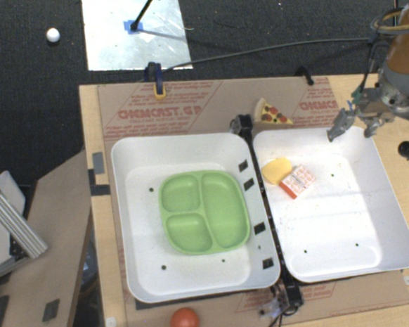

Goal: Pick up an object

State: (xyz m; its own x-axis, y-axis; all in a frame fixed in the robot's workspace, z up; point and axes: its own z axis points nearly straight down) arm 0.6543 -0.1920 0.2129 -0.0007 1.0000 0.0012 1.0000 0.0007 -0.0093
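Jaws spread apart, nothing between them; gripper (353,123) hangs over the far right corner of the right bin (352,253), probably staged high so it can drop onto a target. Candidates sit together in that bin's near-left part: a yellow piece (276,169) touching a red-and-white packet (298,181), well apart from the gripper. Left bin (146,270) holds a green divided tray (204,211). Pizza-slice toy (272,112) and orange ball (184,322) lie on the bench outside the bins.

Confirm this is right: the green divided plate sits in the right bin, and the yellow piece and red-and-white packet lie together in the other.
Not right. The camera view shows the green plate in the left bin; the yellow piece and packet lie together in the right bin.
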